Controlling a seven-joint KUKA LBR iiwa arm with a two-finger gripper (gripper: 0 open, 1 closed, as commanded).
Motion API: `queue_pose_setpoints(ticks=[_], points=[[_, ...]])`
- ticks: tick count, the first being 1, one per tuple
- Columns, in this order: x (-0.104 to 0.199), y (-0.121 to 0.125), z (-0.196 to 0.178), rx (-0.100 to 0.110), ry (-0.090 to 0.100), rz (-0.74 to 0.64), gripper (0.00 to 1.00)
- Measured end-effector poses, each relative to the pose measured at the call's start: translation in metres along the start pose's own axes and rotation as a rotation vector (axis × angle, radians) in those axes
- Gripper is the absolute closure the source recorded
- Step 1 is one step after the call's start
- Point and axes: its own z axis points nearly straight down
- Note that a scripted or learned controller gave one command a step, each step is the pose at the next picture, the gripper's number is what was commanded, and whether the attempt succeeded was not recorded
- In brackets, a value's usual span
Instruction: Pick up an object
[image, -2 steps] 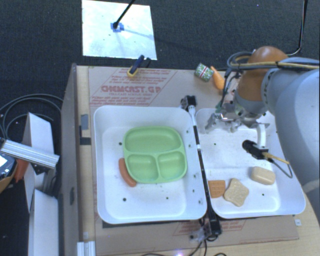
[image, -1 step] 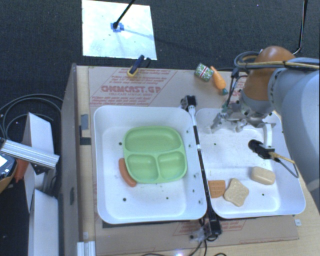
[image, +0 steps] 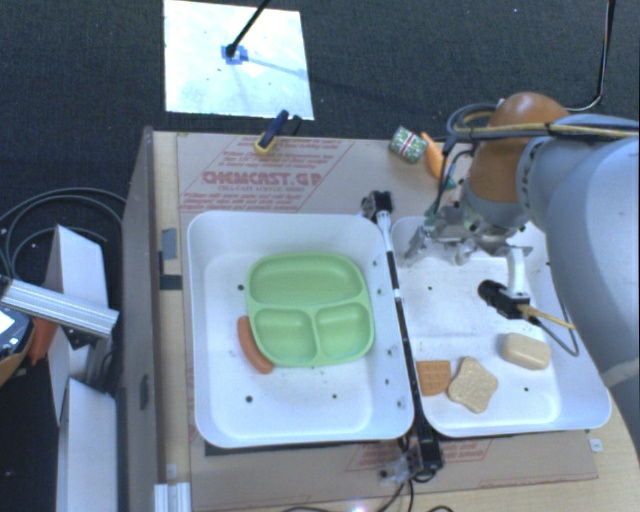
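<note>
**Well, the claw hangs over bare floor and nothing is picked**

Here we go. The claw (image: 415, 247) sits to the right of the green plate (image: 310, 310), just past the plate's far right corner, low inside the right bin (image: 580, 410). Is it spread or pressed together? We cannot tell from this slant, with the grey arm (image: 590, 200) bulking in behind it. We see nothing gripped in it, and the bin floor under it looks bare.

So where are the things worth taking? Three of them lie right of the plate and a little nearer to us than its near edge. The cracker (image: 434, 376) is closest to the plate. A slice of toast (image: 472, 384) lies just beside the cracker, perhaps touching it. A pale block (image: 525, 350) rests farther right again. One more, an orange sausage (image: 253, 346), lies against the plate's left near corner in the left bin (image: 215, 300).

We judge this to be the reach, before any grasp. The next move calls for a shift toward us, to get over the cracker or the toast, then a straight drop. The cracker lies flat and thin, so we think the block or the toast is the kinder target.
</note>
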Motion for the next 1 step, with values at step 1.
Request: queue_pose_setpoints(ticks=[1], points=[[-0.0183,0.0000,-0.0007,0.000,-0.002,0.004,0.00]])
